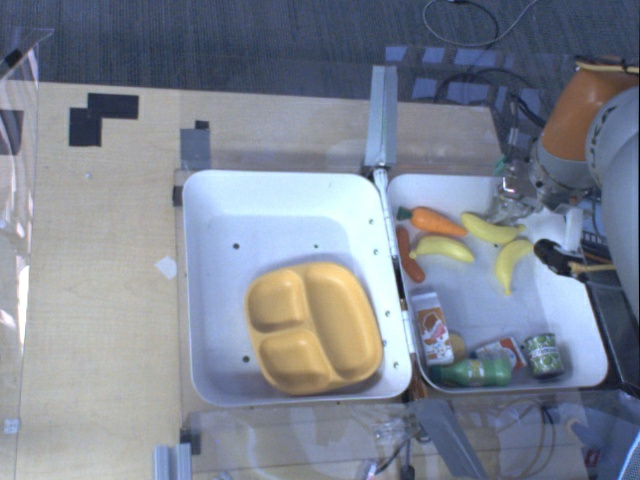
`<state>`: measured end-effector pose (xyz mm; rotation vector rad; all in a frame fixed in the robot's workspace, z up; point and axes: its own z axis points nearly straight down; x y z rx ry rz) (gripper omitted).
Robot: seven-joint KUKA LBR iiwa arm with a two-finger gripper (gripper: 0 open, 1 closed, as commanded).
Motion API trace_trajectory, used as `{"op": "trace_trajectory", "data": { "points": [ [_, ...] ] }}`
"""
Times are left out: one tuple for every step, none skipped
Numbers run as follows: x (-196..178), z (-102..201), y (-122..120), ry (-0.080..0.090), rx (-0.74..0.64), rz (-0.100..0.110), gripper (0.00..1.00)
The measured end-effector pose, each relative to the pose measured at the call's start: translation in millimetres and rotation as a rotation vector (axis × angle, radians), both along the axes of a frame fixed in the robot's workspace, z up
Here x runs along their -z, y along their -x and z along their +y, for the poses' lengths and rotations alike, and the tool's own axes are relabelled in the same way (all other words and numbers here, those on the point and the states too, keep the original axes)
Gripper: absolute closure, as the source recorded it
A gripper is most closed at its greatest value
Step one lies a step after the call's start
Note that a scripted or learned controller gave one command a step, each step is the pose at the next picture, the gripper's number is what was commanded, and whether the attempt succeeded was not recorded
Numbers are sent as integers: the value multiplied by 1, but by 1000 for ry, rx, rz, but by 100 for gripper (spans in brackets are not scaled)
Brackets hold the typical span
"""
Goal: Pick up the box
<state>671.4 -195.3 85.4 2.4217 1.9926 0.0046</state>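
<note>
Care is needed: the pincer point(513, 190), its opening impossible to judge, should be carried from the bananas point(490, 229) and centred over the box point(432, 330).

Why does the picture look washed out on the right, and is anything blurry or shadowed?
In the camera view, the right bin glares bright white under overhead light; the yellow tray casts a soft shadow on the left bin; the arm at the edge looks soft and blurred; the box label is too small to read.
</note>
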Motion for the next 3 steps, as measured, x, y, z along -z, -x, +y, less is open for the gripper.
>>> {"op": "trace_trajectory", "data": {
  "points": [
    [-141, 14, 0, 0, 34, -4, 100],
    [-67, 89, 84, -3, -25, 3, 100],
    [-3, 44, 38, -1, 24, -4, 100]
  ]
}}
